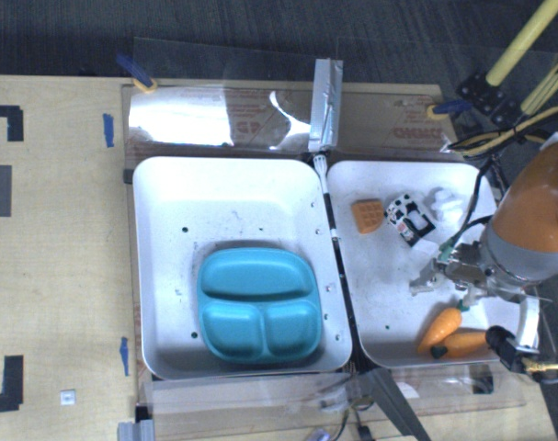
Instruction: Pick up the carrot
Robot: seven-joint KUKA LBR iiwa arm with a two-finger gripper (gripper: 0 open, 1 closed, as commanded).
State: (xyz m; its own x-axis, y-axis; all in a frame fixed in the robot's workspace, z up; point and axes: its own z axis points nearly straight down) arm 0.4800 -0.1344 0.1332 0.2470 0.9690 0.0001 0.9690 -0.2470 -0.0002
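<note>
approach phase: carrot lies loose at the near edge of the right bin, gripper just above it, open or shut unclear, next it needs to descend square over it

dark carpet floor beyond a pale wooden bench.
</note>
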